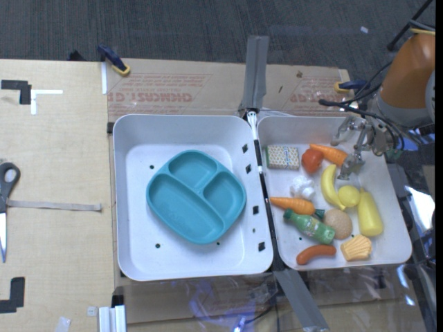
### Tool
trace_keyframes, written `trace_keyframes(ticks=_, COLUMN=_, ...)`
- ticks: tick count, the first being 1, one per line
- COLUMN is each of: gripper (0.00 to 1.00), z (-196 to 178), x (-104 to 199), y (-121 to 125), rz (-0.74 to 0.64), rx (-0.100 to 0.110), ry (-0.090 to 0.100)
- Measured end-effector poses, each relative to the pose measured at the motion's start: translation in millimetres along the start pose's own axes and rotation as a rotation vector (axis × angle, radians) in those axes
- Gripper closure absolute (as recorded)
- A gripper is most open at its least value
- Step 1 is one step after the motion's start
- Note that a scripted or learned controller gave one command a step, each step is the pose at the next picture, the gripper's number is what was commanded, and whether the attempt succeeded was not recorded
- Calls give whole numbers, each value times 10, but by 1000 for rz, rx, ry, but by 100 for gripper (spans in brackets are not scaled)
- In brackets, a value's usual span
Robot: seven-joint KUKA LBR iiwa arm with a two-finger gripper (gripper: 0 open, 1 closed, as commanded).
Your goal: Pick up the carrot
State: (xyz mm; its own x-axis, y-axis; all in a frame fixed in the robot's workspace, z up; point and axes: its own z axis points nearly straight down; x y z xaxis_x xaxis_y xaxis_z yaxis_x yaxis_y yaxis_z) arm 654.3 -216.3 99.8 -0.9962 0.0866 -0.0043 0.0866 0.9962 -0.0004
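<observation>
carrot point(292, 204) lies flat near left wall of right bin point(398, 220), mid-length, just above green bottle point(311, 227). likely light, rigid, smooth plastic; tapered, so grip across thicker middle. gripper point(351, 163) near back right; open or closed: cannot tell.

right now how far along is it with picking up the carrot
Done: the arm has reached into the right bin, with the gripper low at the bin's upper right. In hand: nothing is visibly between its fingers. Left: the carrot lies on the bin floor near the left wall, apart from the gripper. A second orange carrot-like piece lies right by the gripper, also on the floor. Grasp and lift remain.
</observation>
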Motion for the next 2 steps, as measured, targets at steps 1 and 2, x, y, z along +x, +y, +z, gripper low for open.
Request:
trace_keyframes(ticks=1, gripper=0, z=57, x=364, y=115, rz=226, rx=1, ry=0)
trace_keyframes(ticks=2, gripper=0, z=66, x=347, y=360, rz=361, rx=1, ry=1)
